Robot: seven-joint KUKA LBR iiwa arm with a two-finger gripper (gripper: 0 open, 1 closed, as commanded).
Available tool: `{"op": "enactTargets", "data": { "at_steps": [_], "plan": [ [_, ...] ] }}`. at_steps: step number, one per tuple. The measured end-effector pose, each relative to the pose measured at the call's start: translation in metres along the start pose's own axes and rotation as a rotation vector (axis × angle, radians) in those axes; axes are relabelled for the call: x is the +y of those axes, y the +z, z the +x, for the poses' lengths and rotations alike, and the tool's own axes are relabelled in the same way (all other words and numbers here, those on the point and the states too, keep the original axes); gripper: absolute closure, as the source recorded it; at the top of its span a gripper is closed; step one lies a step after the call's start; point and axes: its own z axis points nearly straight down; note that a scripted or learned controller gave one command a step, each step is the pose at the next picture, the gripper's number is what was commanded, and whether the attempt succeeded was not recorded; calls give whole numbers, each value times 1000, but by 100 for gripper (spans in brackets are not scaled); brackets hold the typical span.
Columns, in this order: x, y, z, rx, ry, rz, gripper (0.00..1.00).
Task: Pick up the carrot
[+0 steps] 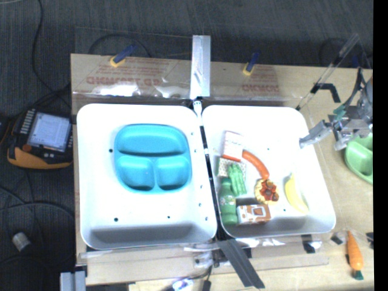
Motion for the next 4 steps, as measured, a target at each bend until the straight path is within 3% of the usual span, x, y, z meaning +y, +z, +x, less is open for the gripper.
{"op": "enactTargets", "data": {
  "at_steps": [1,2,3,4],
  "plan": [
    [-17,122,65,1,71,2,0],
    [25,188,56,-5,59,-5,0],
    [20,190,72,-5,333,-21,0],
    [74,152,43,-6,360,0,0]
  ]
}}
